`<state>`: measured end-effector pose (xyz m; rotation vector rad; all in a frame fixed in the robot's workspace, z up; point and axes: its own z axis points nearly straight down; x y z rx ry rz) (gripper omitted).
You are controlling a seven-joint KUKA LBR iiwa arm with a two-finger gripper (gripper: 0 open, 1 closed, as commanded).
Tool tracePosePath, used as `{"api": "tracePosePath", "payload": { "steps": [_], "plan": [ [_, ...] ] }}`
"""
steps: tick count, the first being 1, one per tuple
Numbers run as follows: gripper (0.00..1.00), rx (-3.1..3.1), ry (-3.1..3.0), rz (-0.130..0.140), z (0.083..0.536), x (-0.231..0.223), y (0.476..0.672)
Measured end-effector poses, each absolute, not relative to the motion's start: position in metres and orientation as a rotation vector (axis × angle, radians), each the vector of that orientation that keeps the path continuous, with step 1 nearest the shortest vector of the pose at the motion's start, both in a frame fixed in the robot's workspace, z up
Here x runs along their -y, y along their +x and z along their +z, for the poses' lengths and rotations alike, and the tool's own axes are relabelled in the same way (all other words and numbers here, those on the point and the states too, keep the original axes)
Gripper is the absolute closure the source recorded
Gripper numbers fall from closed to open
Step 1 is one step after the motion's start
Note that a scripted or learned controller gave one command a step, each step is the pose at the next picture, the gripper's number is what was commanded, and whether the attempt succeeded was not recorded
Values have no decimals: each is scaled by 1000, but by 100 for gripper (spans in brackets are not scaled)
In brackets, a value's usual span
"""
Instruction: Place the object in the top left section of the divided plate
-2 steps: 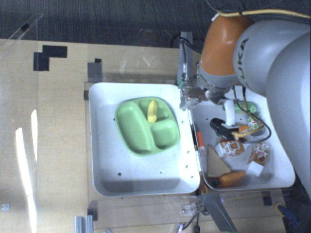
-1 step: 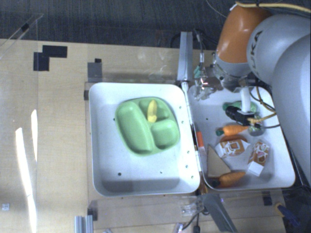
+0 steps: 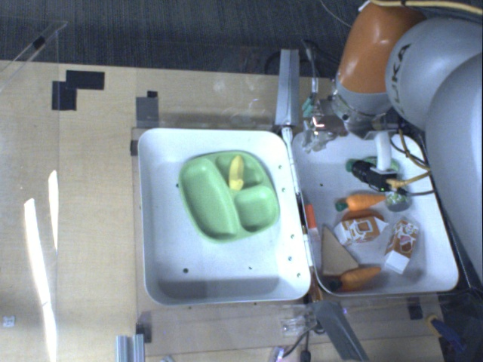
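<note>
Closest to you, an orange carrot (image 3: 358, 277) lies along the near wall of the right bin (image 3: 326, 178), and you can see its left end tucked against a brown wedge (image 3: 337, 252). Just beyond that sits a brown-and-white packet (image 3: 361, 228). A second packet (image 3: 402, 242) lies to its right, a little apart. Go farther back and you have another carrot (image 3: 365, 200) lying crosswise, with its green top pointing right.

Now look to the left bin (image 3: 155, 202). A green plate (image 3: 204, 202) with dividers sits in the middle of it. One long section runs down its left side, and there are two smaller sections on the right. The yellow piece (image 3: 236, 173) is on the plate, in the far small section. It lies lengthwise from far to near, and its near tip is right at the ridge that splits off the near small section. The other two sections hold nothing.

The gripper (image 3: 321, 123) is over the far left corner of the right bin, just beside the wall between the two bins and well apart from the plate. From this angle you cannot tell whether it is spread or closed, and nothing shows in its grasp. Behind it the arm (image 3: 377, 44) comes in from the far right, orange band uppermost.
</note>
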<state>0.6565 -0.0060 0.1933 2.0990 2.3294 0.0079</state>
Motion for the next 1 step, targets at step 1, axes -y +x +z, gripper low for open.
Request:
{"api": "tracePosePath", "payload": {
  "steps": [1],
  "plan": [
    [0,-2330,2099,7,193,6,656]
  ]
}}
